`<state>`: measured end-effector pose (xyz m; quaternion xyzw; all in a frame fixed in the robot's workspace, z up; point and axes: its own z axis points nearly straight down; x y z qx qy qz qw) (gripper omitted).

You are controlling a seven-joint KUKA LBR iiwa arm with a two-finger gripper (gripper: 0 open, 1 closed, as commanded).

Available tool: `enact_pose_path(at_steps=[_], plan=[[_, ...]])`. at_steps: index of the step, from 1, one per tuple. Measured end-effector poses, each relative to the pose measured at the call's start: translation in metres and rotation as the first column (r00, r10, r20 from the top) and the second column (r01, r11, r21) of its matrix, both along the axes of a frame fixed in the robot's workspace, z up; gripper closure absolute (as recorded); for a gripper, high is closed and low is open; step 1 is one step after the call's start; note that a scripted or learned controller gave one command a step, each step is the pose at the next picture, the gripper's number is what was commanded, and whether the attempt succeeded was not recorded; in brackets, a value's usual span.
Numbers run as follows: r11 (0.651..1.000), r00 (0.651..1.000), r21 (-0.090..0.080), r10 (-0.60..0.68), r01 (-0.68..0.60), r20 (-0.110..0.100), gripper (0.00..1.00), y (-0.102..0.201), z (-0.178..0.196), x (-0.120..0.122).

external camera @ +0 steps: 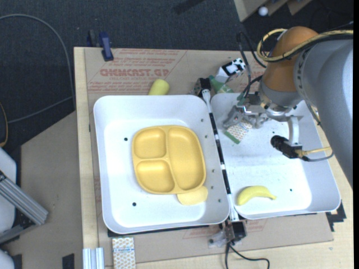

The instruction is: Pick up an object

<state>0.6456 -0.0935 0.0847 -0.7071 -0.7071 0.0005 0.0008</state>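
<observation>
My gripper (pixel 245 118) hangs low over the far left part of the right bin (pixel 314 198), under the grey wrist with the orange band (pixel 287 58). Right below and in front of it lies a small patterned green-and-white packet (pixel 238 132), touching or nearly touching the gripper. A yellow toy banana (pixel 254 194) rests near the right bin's front left corner, well clear of the gripper. In the left bin (pixel 109 150) a yellow divided plate (pixel 168 159) lies flat, with a pale yellow piece (pixel 192 196) sticking out from under its front edge.
A dark part on a white stem (pixel 284 144), with a yellow cable, hangs off the wrist over the right bin. On the bench behind the bins lie a yellow cylinder (pixel 159 87), a blue clip (pixel 105 46) and a black-and-white item (pixel 233 68).
</observation>
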Motion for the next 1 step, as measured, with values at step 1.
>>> enact_pose_path(at_steps=[1], plan=[[1.0,1.0,0.0,0.0,0.0,0.001,1.0,0.0004,0.0101,0.0005]])
